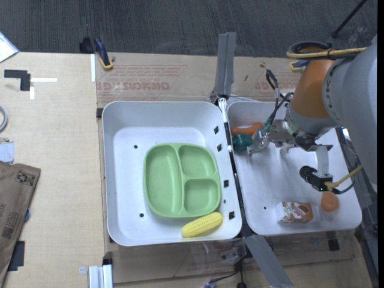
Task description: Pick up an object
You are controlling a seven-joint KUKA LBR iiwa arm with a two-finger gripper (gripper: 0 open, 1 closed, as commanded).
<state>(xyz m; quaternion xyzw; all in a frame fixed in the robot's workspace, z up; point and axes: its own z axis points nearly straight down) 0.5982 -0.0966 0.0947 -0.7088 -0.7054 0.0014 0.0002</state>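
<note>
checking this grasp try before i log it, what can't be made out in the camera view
- End effector: small and dark in the camera view, so open or shut cannot be told.
- Teal object and orange object: partly hidden by the end effector; identity and contact unclear.
- Packet: print too small to read.
- Right bin: far side covered by the arm.

From my screen both bins looked like smooth white plastic with a soft sheen. The green tray was matt plastic, and the corn a bumpy yellow plastic. The bench read as pale, matt wood. The arm showed smooth grey casing, its orange band slightly glossy. The packet looked shiny.
</note>
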